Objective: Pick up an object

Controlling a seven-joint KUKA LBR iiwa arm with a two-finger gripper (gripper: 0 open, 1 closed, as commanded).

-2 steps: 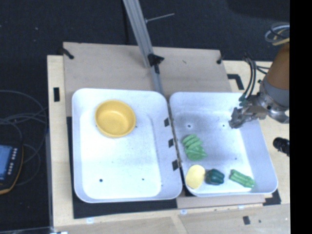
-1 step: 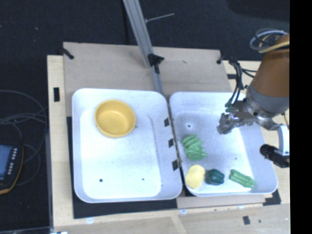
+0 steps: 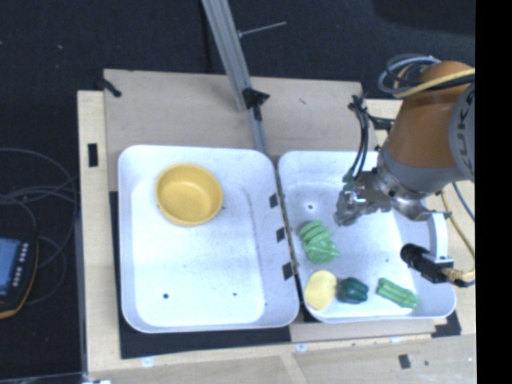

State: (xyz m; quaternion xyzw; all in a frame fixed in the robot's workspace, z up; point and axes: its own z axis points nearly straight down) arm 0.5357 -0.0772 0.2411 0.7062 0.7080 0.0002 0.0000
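Green and ridged, a plastic vegetable (image 3: 318, 242) lies in the right bin (image 3: 298, 174), near that bin's left wall and about halfway down it. It is the object nearest the gripper (image 3: 349, 209), which hangs above the bin floor just up and to the right of the vegetable, apart from it, with nothing visible between its metal tips; whether those tips are spread or pressed together cannot be told from this slanted view. Toward the bin's near edge three more items sit in a loose row: a pale yellow lemon-like piece (image 3: 320, 289) at the left corner, a dark green pepper-like piece (image 3: 352, 290) just beside it, and a lighter green oblong piece (image 3: 397, 293) to the right, lying at a slant. The yellow piece and the dark green one look close enough to touch, though the contact is not clear. Behind the gripper rises the arm (image 3: 428, 134), its orange band broad and rounded, with black cables looping over the top and down its left side. A black fitting sticks out below the wrist on the right, over the bin's right rim. In the left bin (image 3: 192, 294) a yellow bowl (image 3: 190, 194) stands upright in the far left part, well apart from everything else. Both bins rest side by side on a light wooden bench (image 3: 176, 102), and a grey metal rail (image 3: 228, 42) runs at a slant from the top of the view down toward the seam between them.
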